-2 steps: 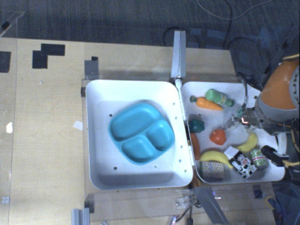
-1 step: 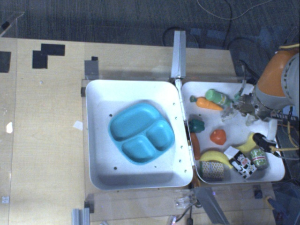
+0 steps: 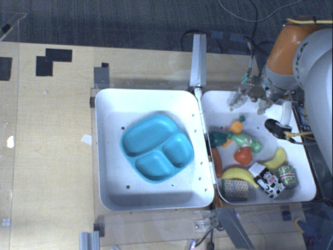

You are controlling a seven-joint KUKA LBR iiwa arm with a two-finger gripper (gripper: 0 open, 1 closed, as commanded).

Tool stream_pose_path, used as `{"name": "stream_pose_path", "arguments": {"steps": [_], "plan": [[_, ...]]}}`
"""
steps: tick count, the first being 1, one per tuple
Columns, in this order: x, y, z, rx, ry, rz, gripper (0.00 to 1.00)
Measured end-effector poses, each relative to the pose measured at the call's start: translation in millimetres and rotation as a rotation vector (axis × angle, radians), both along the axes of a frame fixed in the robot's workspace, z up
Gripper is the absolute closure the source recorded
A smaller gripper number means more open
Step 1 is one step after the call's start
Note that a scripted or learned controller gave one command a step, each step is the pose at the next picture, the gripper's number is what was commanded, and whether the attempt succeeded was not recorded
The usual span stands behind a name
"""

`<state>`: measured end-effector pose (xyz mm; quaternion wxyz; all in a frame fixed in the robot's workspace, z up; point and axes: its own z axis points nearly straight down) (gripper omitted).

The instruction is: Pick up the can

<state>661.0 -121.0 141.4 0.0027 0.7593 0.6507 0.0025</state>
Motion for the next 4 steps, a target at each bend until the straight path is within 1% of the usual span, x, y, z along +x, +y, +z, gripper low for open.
{"name": "stream_pose_path", "arguments": {"steps": [1, 2, 3, 4], "plan": [[2.0, 1.2, 12.7, -0.003, -0.006, 0.01, 1.0], [10.2, -34.2, -53.6, -0.002, -0.001, 0.091, 1.0], [10.5, -75.2, -52.8, -0.002, -0.002, 0.068, 1.0], [13.4, -73.7, -39.3, -0.006, -0.01, 0.076, 1.0]]}}
